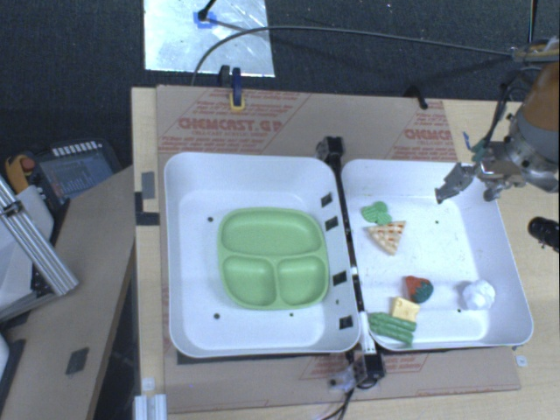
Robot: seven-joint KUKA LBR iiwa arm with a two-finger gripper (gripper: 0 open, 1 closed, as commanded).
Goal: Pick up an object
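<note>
**Gripper poised over the right bin, nothing in hand**

The gripper (468,184) hangs at the upper right of the frame, above the far edge of the right bin (507,261). Its two fingers stand spread apart with nothing between them.

The candidates lie in the lower middle of that bin: a green leafy piece (376,212) touching a tan waffle-patterned wedge (388,235), a red and teal piece (418,288) further down, a yellow block (404,309) just beside a green bean pod (391,327) at the near wall, and a white crumpled lump (478,295) toward the lower right.

All look like small toy foods, probably light, stiff and somewhat slick. The white lump stands apart from the others and well off the side walls, so it seems the easiest target; closing across its middle should do. The bean pod lies tight against the wall, a poor choice.

The left bin (184,234) holds a green divided tray (269,258).
</note>
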